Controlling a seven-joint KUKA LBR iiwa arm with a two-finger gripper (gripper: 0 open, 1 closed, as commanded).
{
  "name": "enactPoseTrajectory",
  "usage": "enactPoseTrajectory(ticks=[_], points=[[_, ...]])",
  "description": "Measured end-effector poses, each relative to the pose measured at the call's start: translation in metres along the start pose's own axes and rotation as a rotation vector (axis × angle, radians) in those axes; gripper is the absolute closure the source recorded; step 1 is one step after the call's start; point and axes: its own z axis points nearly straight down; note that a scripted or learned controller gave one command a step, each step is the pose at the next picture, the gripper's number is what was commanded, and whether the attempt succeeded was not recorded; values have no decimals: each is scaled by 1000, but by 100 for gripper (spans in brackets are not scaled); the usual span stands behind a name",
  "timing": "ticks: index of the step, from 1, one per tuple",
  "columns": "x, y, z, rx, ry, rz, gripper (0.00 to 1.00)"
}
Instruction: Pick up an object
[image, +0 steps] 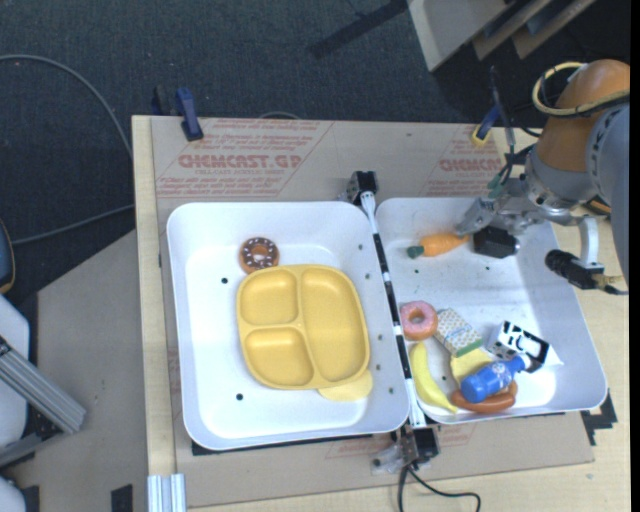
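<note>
Tool (487, 232) hangs low in the right bin (575, 330), grip state indeterminate; carrot (440, 244) lies just beside it toward the left bin, long axis pointing at the tool.

You are looking down at a bench (300, 150) topped with a tan board printed with faint red lettering. Two shallow white bins sit directly on it, side by side and touching along a shared edge at the middle. The left bin (200, 330) is the larger in view; the right bin (570, 330) reaches the board's right side. A blue clamp (187, 112) grips the board's far left corner. Dark floor (80, 120) surrounds the bench.
</note>
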Motion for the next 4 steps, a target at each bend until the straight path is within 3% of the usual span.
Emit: enactPoseTrajectory(ticks=[1, 2, 3, 4], points=[[-1, 3, -14, -9, -7, -2, 100], [-1, 1, -11, -3, -6, -2, 0], [-22, -13, 9, 24, 21, -2, 0], [-26, -12, -1, 19, 10, -2, 100]])
